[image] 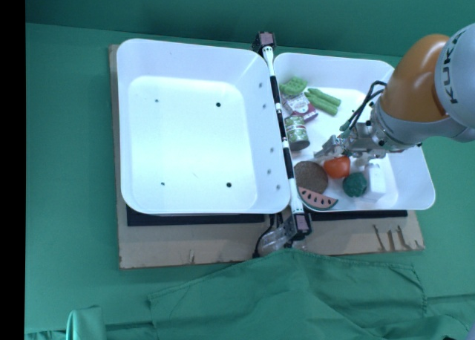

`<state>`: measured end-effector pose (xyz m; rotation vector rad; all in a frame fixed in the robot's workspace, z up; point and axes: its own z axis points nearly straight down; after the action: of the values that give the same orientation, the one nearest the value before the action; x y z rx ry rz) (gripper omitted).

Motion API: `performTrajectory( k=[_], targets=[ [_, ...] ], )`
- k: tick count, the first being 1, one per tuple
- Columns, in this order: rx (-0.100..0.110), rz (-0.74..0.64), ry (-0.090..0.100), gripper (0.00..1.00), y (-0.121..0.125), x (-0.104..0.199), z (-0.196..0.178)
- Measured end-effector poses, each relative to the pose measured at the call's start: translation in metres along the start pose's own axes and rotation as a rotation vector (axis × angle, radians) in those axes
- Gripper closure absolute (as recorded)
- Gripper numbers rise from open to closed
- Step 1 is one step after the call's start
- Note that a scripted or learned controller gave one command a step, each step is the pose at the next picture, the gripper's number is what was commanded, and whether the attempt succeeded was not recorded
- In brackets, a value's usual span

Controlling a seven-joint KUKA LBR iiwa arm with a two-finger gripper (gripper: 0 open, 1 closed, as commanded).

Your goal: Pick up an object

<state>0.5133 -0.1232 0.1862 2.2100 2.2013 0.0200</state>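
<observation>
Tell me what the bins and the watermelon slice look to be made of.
Bins: likely moulded plastic; glossy white, with rounded corners and soft glare on the floor.
Watermelon slice: a toy, probably plastic or foam; flat red face with seed marks and a green rim. The picture leaves the exact material open.

Two bins (pixel 197 56) seen white, left one marked with small dark dots. Surface (pixel 67 145) covered in green cloth; brown cardboard (pixel 171 253) laid beneath bins. Arm (pixel 445 86) noted grey with orange band. Tomato (pixel 338 167) red; watermelon slice (pixel 318 199) red with green rind, dark seeds; broccoli (pixel 355 185) dark green; round slice (pixel 311 177) brown; pea pods (pixel 324 99) light green; can (pixel 297 133) green-labelled.
</observation>
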Motion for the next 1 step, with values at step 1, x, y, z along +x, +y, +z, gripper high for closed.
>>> performTrajectory(
  k=[1],
  targets=[
    [0.000, -0.001, 0.000, 0.00, 0.0003, 0.0001, 0.0003]
  ],
)
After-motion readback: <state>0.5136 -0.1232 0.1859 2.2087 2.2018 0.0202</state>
